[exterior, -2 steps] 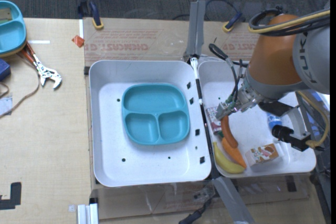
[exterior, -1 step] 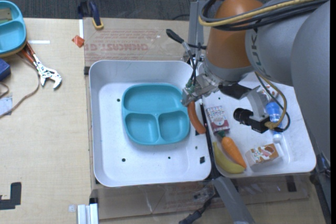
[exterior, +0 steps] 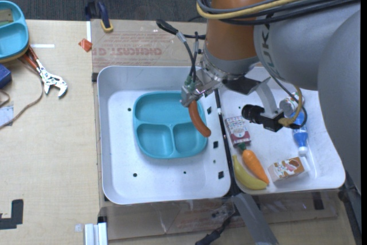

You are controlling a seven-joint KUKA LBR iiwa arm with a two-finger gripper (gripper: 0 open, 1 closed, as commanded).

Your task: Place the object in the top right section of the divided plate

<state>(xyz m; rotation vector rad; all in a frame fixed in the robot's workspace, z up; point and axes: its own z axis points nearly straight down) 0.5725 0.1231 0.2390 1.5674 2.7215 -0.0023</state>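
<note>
Two-finger gripper [exterior: 191, 93]: clamped on top end of reddish-brown sausage-shaped toy [exterior: 198, 119], hanging over right edge of turquoise divided plastic plate [exterior: 166, 123], left white bin [exterior: 114, 140]. Step: carry/place. Next: shift toward far right section, lower, release.

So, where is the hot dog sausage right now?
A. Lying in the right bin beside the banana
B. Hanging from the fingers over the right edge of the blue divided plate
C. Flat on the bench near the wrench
B: the hot dog sausage hangs from the fingers over the right edge of the blue divided plate.
</note>
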